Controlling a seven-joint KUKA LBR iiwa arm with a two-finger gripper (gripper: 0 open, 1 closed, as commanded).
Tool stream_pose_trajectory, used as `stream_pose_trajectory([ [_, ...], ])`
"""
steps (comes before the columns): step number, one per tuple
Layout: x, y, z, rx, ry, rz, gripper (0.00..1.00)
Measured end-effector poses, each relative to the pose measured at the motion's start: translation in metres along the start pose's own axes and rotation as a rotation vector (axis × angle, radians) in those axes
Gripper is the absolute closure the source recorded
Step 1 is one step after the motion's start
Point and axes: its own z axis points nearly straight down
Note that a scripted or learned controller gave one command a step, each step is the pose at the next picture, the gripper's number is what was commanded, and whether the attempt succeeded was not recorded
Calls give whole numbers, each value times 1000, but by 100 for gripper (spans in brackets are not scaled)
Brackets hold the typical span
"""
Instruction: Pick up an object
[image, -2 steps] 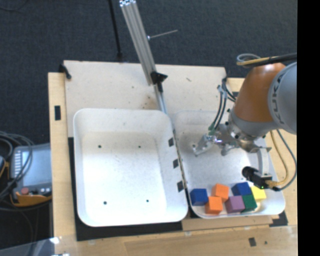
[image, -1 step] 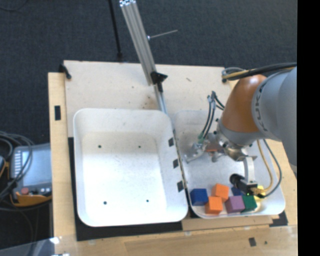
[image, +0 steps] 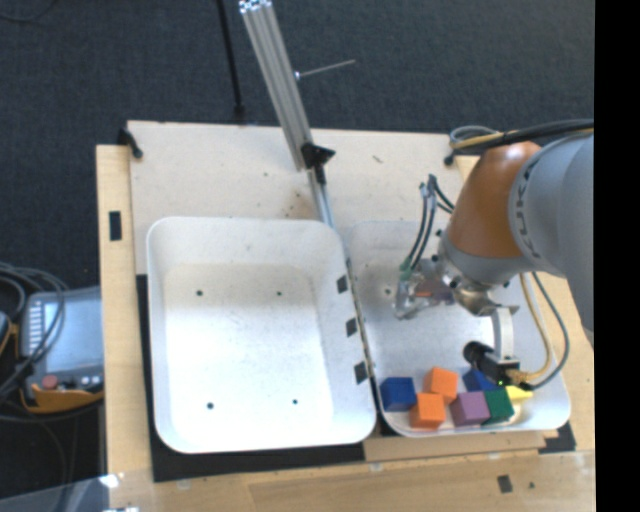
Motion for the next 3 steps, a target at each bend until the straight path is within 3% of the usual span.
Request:
stream_pose_trajectory([
  [1, -10, 7, -59, -5, -2, -2, 100],
  [2, -11, 7, -67, 1, 0, -5, 100],
  [3, 47, 20, -76, 1, 1, -19, 100],
])
